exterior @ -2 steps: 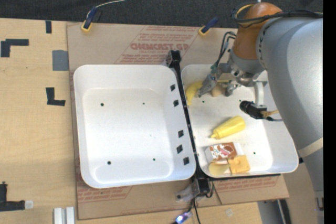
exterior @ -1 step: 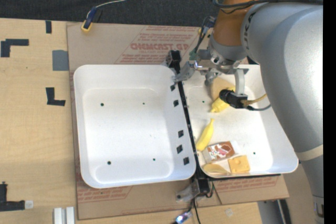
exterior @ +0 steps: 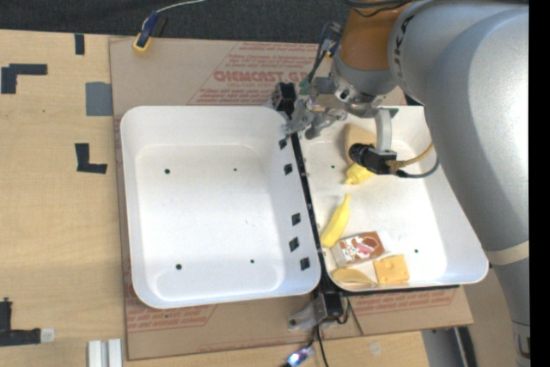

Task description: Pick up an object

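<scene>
Several small things to choose from, all lying in the right bin on the worktop. Nearest, by the front rim: an orange square touching a pale rounded piece, and just behind them a brown-and-red packet. Next back, a yellow banana, slanted, close along the dividing wall shared with the left bin. Farther again, a small yellow lump, near a black fitting with a cable, possibly part of the arm's own gear rather than a loose object; too dark to judge. Farthest, the claw, hanging below the orange band, over the far end of that dividing wall, well apart from the near cluster and carrying nothing visible. Released or clenched: cannot tell from this angle. Judged as early in the task, with the approach yet to be made. For a clean grasp: pick one target standing clear of its neighbours, probably the banana or the lump; shift off the wall and centre above the chosen piece; straddle the banana across its narrow width, not along its length; descend plumb, keeping off the wall; clench only once low enough, then lift straight and slow.
</scene>
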Robot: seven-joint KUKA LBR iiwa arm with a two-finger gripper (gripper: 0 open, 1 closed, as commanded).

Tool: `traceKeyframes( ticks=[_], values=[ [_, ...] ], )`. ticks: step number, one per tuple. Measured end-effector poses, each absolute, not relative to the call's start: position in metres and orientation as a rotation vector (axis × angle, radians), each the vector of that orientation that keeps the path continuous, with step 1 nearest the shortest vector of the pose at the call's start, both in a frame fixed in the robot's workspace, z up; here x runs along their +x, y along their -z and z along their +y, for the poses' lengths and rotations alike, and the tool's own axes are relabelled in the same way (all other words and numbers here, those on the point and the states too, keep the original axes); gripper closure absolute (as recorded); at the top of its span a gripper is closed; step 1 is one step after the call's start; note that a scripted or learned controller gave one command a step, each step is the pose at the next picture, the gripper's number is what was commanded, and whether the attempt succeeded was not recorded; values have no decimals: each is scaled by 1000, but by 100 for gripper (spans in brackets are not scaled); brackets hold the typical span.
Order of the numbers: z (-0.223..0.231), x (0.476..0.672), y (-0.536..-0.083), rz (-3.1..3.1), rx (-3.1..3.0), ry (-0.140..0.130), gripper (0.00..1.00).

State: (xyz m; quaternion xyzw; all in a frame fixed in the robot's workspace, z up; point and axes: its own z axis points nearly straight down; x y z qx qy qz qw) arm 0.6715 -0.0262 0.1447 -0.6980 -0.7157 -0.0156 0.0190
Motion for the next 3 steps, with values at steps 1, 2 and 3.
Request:
traceKeyframes(
  ticks=[1, 2, 3],
  values=[
    [84, 670, -301, -2243, -2210, 23, 100],
    [110, 668, -523, -2234, -2224, 24, 100],
    [107, 666, -301, -2215, -2214, -23, 100]
  ],
)
